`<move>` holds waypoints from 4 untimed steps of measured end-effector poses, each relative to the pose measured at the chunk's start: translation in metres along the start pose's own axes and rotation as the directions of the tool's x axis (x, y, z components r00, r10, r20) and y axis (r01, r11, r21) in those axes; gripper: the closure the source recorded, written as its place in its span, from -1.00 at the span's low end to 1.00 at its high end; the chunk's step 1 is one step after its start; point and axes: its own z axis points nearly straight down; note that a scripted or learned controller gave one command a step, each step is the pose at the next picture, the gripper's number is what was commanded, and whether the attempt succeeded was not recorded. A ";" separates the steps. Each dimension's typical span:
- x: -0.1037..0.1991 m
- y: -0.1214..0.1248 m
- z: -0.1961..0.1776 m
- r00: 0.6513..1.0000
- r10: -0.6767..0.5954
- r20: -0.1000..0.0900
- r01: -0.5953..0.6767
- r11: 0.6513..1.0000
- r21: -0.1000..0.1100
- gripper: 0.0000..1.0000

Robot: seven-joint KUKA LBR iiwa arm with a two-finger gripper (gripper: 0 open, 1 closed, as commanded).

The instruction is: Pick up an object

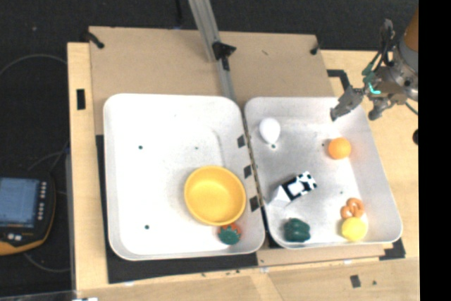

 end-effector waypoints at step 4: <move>0.007 -0.014 0.155 1.000 0.009 0.000 -0.009 1.000 -0.003 1.00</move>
